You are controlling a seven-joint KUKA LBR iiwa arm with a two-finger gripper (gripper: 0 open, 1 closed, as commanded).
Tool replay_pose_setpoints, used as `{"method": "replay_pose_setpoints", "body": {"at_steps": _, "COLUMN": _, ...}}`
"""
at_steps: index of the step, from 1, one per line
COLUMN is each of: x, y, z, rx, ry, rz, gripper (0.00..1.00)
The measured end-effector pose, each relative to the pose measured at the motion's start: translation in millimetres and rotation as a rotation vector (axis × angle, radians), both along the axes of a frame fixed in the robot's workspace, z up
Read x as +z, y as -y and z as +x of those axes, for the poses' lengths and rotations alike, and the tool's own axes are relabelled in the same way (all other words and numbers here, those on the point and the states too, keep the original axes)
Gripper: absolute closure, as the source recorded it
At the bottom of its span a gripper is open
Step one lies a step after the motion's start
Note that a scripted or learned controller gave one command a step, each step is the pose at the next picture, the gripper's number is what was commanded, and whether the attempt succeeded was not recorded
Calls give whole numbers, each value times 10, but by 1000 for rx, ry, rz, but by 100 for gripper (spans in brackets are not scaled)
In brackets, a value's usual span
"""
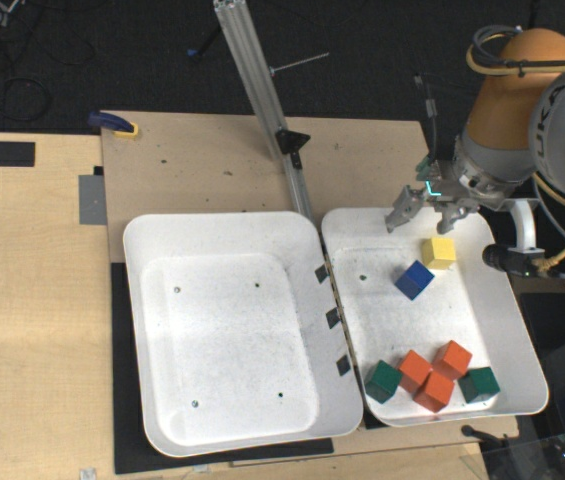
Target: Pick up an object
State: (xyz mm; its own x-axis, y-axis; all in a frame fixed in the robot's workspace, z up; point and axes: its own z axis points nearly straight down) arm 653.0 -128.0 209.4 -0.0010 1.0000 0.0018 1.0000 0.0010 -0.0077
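Fingers [403, 211] of the gripper [428, 213] spread open, holding nothing, above the right bin's [507, 313] far end, near the yellow cube [441, 252] and blue cube [414, 279].

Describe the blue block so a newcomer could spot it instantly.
Look in the right bin. In its upper half, the blue block lies just below-left of the yellow block. It is the one blue piece, apart from the orange and green cluster.
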Motion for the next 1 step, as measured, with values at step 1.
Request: {"method": "replay_pose_setpoints", "body": {"at_steps": 1, "x": 29, "y": -2, "z": 10, "rx": 3, "ry": 4, "rz": -1, "gripper": 0}}
